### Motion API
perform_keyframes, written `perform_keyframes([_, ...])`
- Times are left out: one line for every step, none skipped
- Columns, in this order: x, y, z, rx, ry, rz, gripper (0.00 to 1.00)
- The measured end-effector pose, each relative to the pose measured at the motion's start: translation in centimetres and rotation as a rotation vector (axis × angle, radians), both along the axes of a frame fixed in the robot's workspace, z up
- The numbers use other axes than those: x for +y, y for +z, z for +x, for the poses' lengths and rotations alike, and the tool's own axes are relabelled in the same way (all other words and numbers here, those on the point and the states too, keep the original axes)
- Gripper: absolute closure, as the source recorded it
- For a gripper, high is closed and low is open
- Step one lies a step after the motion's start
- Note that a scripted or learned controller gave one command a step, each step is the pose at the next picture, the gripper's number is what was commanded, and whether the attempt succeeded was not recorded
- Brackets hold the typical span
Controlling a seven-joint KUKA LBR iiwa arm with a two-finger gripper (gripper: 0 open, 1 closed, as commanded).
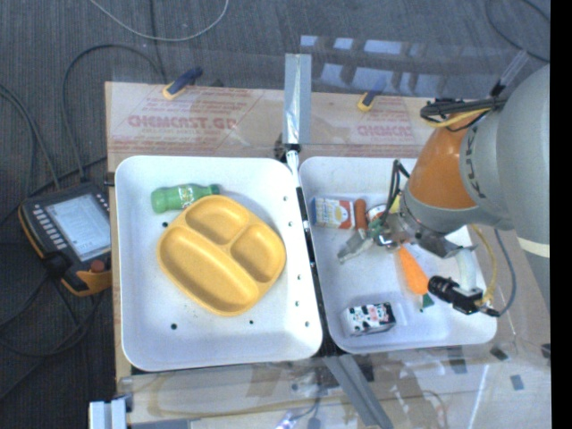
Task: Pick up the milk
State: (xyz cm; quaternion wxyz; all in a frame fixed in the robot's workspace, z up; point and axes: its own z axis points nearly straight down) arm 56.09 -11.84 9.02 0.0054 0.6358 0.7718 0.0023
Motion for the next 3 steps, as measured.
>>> perform_keyframes([0.85, 0.31, -7.76, 0.012, 0.025, 0.003, 0.0])
perform_keyframes([1.14, 0.08, -7.49, 0.002, 0.122, -0.008, 0.0])
perform_keyframes([1.06, 0.07, -7.39, 0.0, 0.15, -0.006, 0.0])
